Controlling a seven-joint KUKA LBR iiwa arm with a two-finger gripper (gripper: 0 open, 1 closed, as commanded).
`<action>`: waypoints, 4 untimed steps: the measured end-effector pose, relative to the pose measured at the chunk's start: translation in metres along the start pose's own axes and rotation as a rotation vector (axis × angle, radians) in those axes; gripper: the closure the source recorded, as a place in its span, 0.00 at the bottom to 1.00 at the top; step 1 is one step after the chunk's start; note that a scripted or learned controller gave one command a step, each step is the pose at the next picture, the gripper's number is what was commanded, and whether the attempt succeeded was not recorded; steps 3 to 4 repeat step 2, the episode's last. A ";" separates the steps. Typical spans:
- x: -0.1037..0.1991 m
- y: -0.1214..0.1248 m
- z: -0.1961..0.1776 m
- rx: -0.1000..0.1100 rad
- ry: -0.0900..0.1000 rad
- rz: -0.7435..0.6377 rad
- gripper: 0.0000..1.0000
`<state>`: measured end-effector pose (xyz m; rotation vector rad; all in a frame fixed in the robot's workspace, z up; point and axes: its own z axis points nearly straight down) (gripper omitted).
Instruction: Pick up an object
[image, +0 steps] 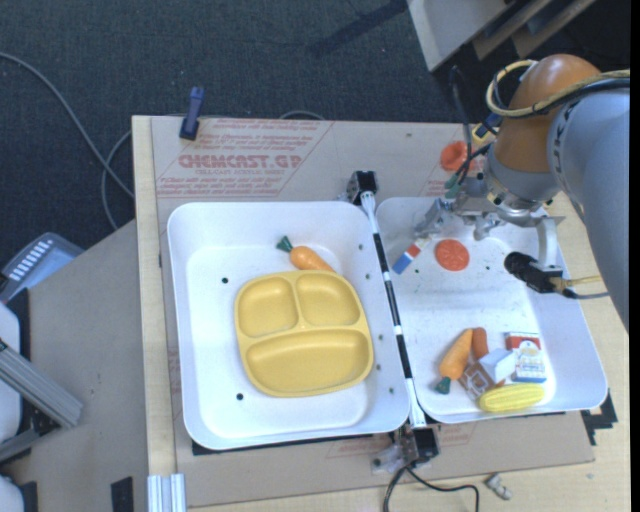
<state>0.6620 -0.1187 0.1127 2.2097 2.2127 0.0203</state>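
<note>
End effector (484, 212) – red disc (452, 254) just beside

Bench (250, 155): brown board top, printed in red lettering at its far side. Directly on it sat two shallow white bins, side by side and touching along a dark seam. The left bin (190, 300) took up the larger share of the board; the right bin (580, 340) reached the board's right edge. A small blue clip (191, 112) gripped the far left rim of the board. A small orange-red piece (454, 155) lay on the board just behind the right bin.
</note>
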 end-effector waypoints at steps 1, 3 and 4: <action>0.001 -0.002 0.001 -0.003 0.000 0.000 0.00; 0.001 -0.003 0.001 -0.003 0.000 0.000 0.00; 0.001 -0.003 0.001 -0.003 0.000 0.000 0.00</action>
